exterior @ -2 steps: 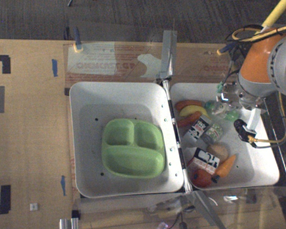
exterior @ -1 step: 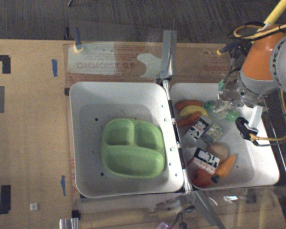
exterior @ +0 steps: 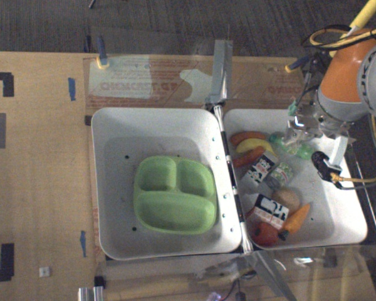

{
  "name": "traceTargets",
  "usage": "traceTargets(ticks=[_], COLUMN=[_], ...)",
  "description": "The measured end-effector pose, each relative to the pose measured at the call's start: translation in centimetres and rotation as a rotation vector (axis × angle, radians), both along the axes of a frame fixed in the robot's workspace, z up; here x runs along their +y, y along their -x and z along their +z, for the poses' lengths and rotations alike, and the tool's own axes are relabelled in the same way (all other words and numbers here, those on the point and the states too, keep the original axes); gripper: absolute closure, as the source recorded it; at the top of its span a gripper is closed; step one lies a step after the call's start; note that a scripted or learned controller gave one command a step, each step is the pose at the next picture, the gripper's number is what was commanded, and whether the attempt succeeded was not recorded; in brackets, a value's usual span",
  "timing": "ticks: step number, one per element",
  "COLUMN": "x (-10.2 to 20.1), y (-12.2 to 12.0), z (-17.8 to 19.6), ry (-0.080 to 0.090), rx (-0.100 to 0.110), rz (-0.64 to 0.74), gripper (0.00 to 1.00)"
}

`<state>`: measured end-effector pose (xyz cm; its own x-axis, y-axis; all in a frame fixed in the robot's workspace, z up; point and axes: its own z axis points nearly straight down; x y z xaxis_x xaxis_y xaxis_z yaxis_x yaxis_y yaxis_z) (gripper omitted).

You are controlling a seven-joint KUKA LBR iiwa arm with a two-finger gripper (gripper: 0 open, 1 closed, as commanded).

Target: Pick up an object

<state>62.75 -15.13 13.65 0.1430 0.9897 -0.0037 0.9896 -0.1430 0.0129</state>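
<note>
Green bottle [exterior: 296, 147] beneath pincer [exterior: 294, 130]

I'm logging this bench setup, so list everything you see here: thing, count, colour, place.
bins: two, white, side by side
divided plate: one, green, left bin
banana: one, yellow, right bin, far end
carrot: one, orange, right bin, near end
small cartons: two, black and white, right bin
tape strips: blue, on the bench
arm: one, grey with orange band, right
tool: one, over the right bin's far end
</note>
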Motion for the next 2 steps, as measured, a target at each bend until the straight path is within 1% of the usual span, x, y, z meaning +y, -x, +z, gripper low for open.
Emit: traceTargets(ticks=[1, 2], x=[0.0, -5.2], y=[-0.1, 4.5], z=[1.1, -1.0], ry=[0.001, -0.006], rx=[-0.003, 0.014], rz=[0.000, 0.017], gripper=[1.00, 1.00])
